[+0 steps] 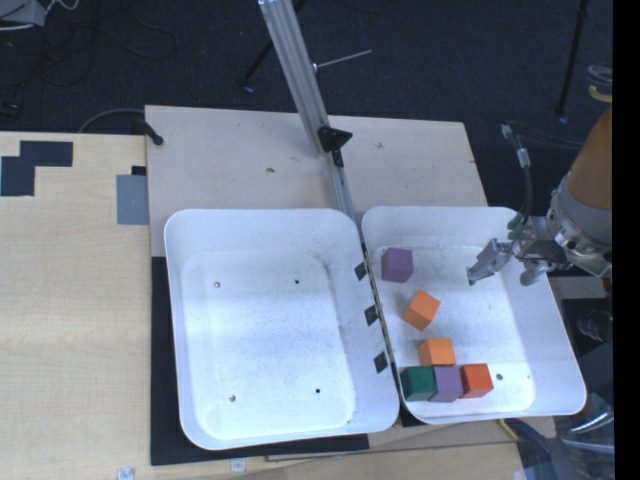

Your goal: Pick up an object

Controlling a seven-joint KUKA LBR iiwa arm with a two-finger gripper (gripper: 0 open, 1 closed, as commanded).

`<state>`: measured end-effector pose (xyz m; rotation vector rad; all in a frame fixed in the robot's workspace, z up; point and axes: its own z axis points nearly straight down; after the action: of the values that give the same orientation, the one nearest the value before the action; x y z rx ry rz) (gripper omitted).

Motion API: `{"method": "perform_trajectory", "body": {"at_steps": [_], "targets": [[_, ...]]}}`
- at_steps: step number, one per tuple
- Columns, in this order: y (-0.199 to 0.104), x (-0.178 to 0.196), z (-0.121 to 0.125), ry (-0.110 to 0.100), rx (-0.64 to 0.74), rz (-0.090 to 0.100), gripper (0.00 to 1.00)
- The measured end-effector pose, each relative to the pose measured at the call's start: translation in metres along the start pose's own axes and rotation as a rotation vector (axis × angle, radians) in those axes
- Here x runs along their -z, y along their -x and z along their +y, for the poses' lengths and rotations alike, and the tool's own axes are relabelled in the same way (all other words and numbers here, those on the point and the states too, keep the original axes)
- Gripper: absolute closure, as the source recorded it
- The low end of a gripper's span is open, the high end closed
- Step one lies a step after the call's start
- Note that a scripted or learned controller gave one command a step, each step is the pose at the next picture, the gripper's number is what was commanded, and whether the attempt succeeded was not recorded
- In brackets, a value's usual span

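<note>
A KUKA arm's gripper (492, 264) hovers over the right bin (560, 368) on the worktop, its fingers slightly spread and holding nothing. Six cubes lie below: a purple cube (397, 264) near the divider, an orange cube (421, 309) lying apart and turned at an angle, and a tight cluster in the near corner (445, 373). The two loose cubes look the safer targets; the fingers should line up with flat faces and descend squarely. The left bin (265, 318) sits alongside.
</note>
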<state>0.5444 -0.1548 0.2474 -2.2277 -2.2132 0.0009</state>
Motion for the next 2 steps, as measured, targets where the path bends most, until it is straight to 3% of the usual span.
{"method": "perform_trajectory", "body": {"at_steps": [1,2], "targets": [[-0.0322,-0.1252,0.0059,0.01,0.005,-0.003,0.0],[-0.0385,-0.1322,0.0015,0.024,0.0,-0.007,0.0]]}}
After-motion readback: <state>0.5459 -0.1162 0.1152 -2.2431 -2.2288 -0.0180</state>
